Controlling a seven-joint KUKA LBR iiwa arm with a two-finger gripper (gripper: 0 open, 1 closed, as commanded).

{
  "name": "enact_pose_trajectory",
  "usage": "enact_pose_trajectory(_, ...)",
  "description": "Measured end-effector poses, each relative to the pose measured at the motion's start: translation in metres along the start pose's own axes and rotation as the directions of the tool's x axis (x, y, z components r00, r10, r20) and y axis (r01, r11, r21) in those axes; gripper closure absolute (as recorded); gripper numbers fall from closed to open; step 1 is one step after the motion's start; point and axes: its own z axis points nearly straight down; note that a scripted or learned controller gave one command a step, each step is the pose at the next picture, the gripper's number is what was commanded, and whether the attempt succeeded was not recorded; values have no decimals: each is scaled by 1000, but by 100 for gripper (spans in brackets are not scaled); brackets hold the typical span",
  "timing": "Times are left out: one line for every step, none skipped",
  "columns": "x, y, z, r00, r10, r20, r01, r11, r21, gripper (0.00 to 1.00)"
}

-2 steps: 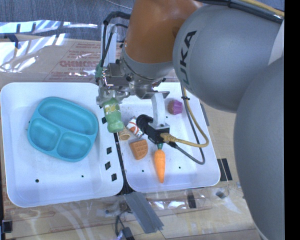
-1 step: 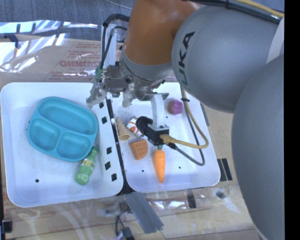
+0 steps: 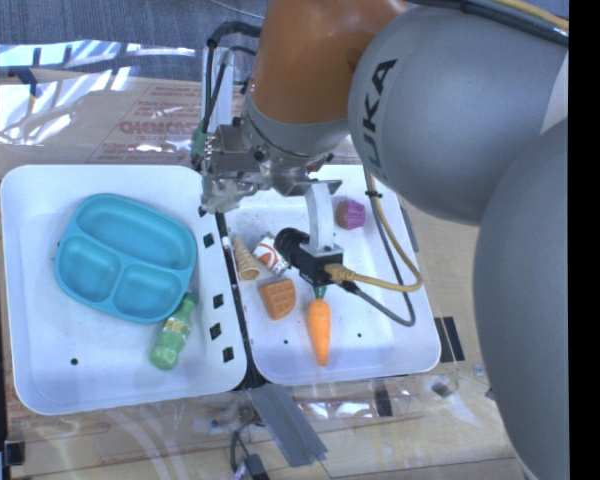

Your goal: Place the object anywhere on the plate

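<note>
gripper (image 3: 218, 193) grip: I can't tell | plate (image 3: 125, 258) close on its lower left | I'd confirm something is held, then lower squarely over the plate's middle before letting go

Dark grey-blue carpet (image 3: 80, 3) beyond the pale tabletop (image 3: 445, 278), brown cardboard (image 3: 150, 118) with red print on it, bright glare on clear plastic film (image 3: 50, 78) at upper left
</note>
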Motion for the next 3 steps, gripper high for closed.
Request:
enact_pose_trajectory(-42,106,-45,1000,13,-1,-13,1000,-3,100)
enact_pose_trajectory(-10,70,85,1000,8,0,-8,1000,10,100)
enact_pose_trajectory(-52,87,44,1000,12,-1,-12,1000,-4,100)
